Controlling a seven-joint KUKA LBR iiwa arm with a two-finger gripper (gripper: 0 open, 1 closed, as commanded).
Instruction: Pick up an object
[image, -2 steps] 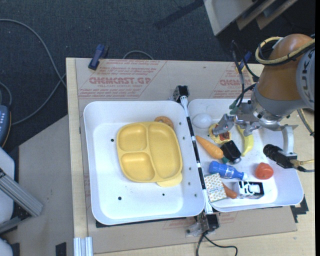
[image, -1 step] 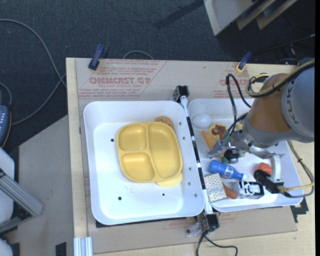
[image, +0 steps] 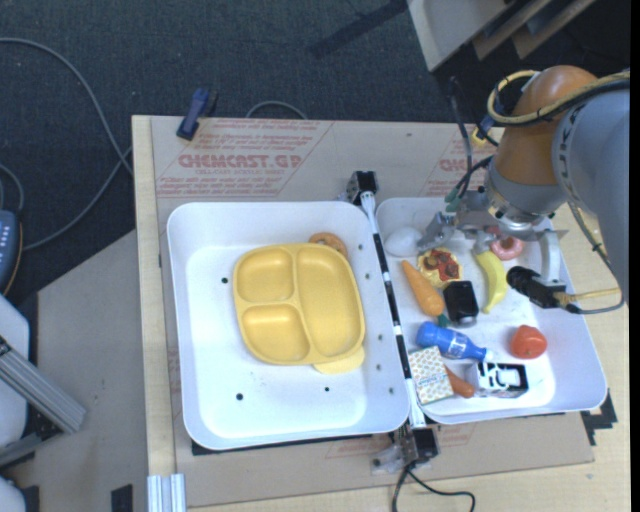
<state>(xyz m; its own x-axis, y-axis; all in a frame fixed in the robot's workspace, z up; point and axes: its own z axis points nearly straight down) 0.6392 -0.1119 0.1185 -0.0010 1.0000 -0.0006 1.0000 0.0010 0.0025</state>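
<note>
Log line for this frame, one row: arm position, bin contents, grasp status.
arm: over right bin's far end | right bin: banana, carrot, tomato, blue bottle | left bin: yellow tray | grasp: none seen

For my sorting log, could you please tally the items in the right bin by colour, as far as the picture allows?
Orange or red: 3, the carrot, the tomato and a small carrot piece.
Yellow: 1, the banana.
Blue: 1, the bottle.
Black: 1, the block.
Total: 6 clear items; others are too small or hidden to class.
</note>
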